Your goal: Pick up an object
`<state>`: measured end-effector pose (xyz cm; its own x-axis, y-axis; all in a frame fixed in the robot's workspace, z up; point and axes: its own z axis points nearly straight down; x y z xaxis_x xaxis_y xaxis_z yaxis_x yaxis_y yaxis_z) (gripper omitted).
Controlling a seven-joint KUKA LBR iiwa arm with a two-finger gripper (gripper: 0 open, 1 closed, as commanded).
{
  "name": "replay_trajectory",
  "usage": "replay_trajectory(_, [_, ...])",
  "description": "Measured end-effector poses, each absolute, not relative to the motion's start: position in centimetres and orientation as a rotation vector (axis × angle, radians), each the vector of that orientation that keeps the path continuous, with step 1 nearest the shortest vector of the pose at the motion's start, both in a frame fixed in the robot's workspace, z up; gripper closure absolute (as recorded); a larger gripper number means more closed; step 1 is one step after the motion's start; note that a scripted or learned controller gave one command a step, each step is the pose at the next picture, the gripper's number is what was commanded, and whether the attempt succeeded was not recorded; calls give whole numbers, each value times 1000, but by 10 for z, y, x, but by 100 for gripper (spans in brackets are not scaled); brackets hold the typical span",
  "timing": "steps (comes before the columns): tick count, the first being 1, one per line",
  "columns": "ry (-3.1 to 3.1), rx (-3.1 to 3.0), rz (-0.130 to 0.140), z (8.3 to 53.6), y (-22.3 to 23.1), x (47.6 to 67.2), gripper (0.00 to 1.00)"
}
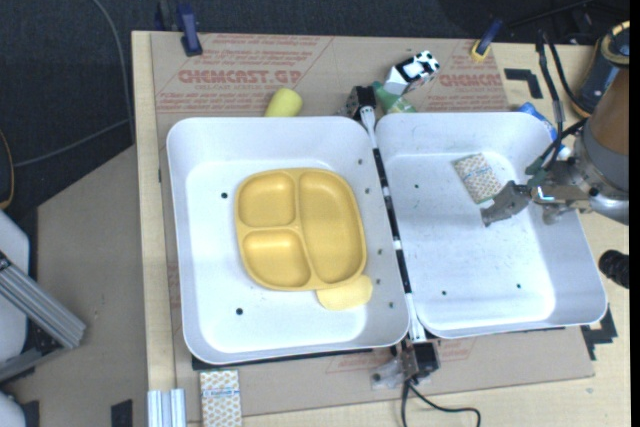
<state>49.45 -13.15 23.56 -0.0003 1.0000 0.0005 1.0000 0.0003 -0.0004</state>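
Packet (477, 176) lies in the right bin (470, 305); the gripper (497, 209), just below-right, approaches, grip state unclear; next, descend.

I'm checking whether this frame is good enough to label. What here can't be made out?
- Hand: dark and small in the camera view; its finger state is unreadable.
- Small patterned packet in the right bin: print too small to read.
- Pale yellow object: partly hidden under the yellow divided plate.
- Arm: cut off by the right edge.
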Motion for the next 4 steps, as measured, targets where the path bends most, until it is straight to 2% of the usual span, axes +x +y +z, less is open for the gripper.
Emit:
replay_trajectory(1, [-2221,-2221,0,87,-129,519,0])
replay_trajectory(2, [-2224,-2225,-1,168,-203,595,0])
replay_trajectory(3, [-2231,-2229,-4,90,-166,614,0])
replay_trajectory(4, [-2226,-2223,-2,178,-191,663,0])
